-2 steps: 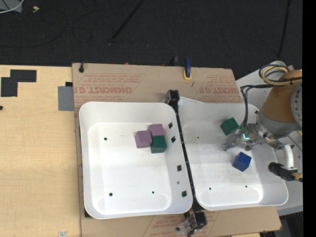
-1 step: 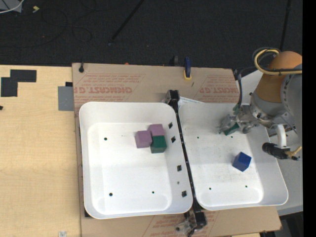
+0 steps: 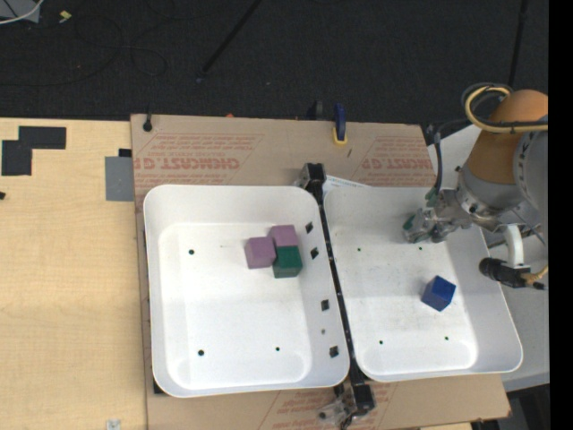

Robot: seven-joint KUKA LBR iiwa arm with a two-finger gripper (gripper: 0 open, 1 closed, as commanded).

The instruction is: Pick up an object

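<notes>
In the left bin (image 3: 170, 240) two purple blocks (image 3: 260, 252) (image 3: 285, 236) and a dark green block (image 3: 287, 262) sit clustered together near its right half. A blue block (image 3: 439, 293) lies alone in the right bin (image 3: 483, 352), toward its right side. My gripper (image 3: 421, 226) hangs over the upper part of the right bin, above and a little left of the blue block, well apart from it. I see nothing between its fingers.
A black divider with clips (image 3: 327, 276) runs between the two bins. The arm's grey body with its orange band (image 3: 501, 146) comes in over the right bin's far right corner. Cardboard (image 3: 233, 155) lies under the bins.
</notes>
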